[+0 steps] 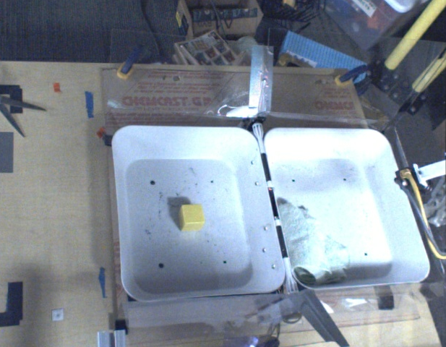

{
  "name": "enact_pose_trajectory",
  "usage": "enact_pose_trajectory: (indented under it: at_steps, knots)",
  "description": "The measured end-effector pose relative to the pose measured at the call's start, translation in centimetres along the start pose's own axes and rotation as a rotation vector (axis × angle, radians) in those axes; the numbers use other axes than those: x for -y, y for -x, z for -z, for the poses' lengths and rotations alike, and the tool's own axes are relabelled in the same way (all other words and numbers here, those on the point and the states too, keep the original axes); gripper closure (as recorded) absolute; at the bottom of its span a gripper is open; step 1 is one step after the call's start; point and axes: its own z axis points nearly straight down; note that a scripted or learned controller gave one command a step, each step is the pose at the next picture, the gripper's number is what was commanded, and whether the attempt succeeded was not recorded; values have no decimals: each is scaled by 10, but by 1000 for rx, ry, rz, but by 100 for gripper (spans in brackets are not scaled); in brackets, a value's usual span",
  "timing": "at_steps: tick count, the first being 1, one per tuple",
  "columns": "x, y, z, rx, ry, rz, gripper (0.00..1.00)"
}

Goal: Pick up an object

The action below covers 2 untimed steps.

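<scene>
A small yellow block (192,217) lies on the floor of the left white bin (136,150), a little left of its middle. A crumpled grey-white cloth (309,244) lies in the right white bin (367,154). It runs along that bin's left wall down to the front left corner, where its rolled end (320,273) rests against the rim.
The two bins meet at a raised seam (269,201). A clear plastic sheet and cardboard (208,100) lie behind them, held by blue clamps (129,63). A yellow cable and white fitting (421,183) hang at the right bin's outer edge. Open wooden bench (49,215) lies to the left.
</scene>
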Motion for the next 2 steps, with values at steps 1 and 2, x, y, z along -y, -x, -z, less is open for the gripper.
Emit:
enact_pose_trajectory:
  at_steps: [1,2]
  knots:
    - [0,-3,56,0,1,-11,100]
    - [0,-3,65,1,1,-10,100]
